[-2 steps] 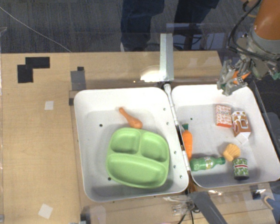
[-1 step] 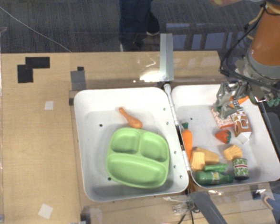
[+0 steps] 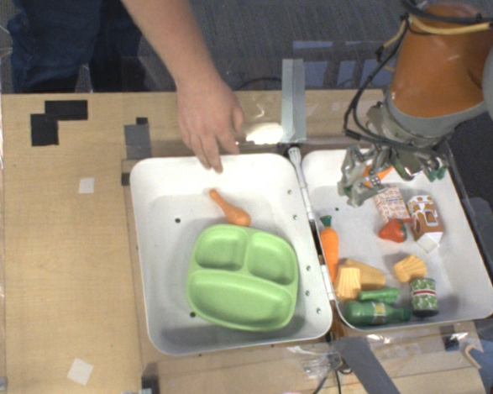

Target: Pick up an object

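Note:
My gripper point(image 3: 365, 178) hangs over the back of the right bin point(image 3: 481, 293), under the orange wrist band. Whether anything sits between its fingers is unclear. Just below it lie a small white and red carton point(image 3: 389, 201), a red piece point(image 3: 391, 231) and a brown and white box point(image 3: 424, 215). Further forward in that bin are a carrot point(image 3: 329, 249), a yellow wedge point(image 3: 359, 277), a yellow block point(image 3: 410, 267), a green bottle point(image 3: 374, 311) and a small can point(image 3: 423, 296).
The left bin point(image 3: 153, 241) holds a green divided plate point(image 3: 243, 276) and an orange drumstick-shaped toy point(image 3: 230, 208). A person's hand point(image 3: 209, 123) reaches into that bin's back edge. A metal post point(image 3: 292, 100) stands behind the divider between the bins.

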You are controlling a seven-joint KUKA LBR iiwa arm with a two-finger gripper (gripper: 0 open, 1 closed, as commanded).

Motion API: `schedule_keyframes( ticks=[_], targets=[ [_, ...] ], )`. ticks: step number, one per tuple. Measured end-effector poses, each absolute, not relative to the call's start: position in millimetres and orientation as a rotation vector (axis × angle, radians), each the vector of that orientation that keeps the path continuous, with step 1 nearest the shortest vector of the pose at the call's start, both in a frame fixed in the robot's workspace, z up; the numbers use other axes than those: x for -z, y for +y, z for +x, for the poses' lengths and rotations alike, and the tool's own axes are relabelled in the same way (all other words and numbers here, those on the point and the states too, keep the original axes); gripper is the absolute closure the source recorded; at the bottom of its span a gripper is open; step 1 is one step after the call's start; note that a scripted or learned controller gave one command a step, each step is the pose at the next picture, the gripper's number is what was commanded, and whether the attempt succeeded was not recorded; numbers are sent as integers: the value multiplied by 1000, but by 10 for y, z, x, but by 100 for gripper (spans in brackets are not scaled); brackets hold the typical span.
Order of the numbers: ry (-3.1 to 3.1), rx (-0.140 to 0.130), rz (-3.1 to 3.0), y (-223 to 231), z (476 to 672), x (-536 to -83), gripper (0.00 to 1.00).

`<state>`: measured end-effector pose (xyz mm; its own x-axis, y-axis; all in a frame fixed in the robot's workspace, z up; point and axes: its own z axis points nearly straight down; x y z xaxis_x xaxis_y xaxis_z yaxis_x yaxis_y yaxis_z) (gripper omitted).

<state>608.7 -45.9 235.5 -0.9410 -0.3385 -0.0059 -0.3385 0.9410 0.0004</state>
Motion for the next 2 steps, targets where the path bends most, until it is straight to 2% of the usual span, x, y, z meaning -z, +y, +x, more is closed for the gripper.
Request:
schedule_keyframes(
  ticks=[1,2],
  targets=[
    [3086,2,-506,-551,6711,-2613,100],
    [3060,-1,-709,-1077,6684,-1534,100]
  ],
)
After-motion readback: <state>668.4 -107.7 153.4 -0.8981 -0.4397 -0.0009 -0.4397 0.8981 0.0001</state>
